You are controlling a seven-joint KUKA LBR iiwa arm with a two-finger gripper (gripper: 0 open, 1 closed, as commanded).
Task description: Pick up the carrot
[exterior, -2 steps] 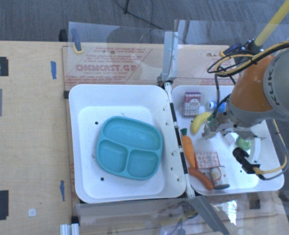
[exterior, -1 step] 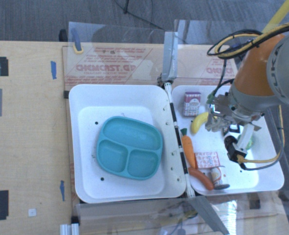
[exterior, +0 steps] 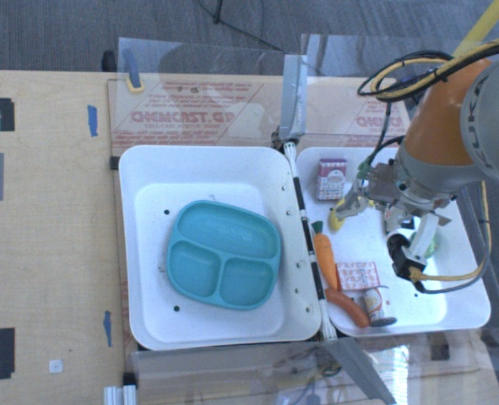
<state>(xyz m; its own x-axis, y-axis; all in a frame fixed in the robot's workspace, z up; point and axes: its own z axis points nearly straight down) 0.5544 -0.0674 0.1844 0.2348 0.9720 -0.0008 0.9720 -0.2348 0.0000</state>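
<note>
The carrot is orange with a small green top. It lies lengthwise in the right bin, close against that bin's left wall. The gripper hangs below the grey and orange wrist over the middle of the right bin, to the right of the carrot and a little farther back. It stands apart from the carrot. The wrist and the cables hide most of the gripper.
The left bin holds a teal divided plate. Around the carrot in the right bin lie a pink box, a yellow item, a red-and-white packet, an orange-red elongated item and a small can. A black and yellow cable loops below the wrist.
</note>
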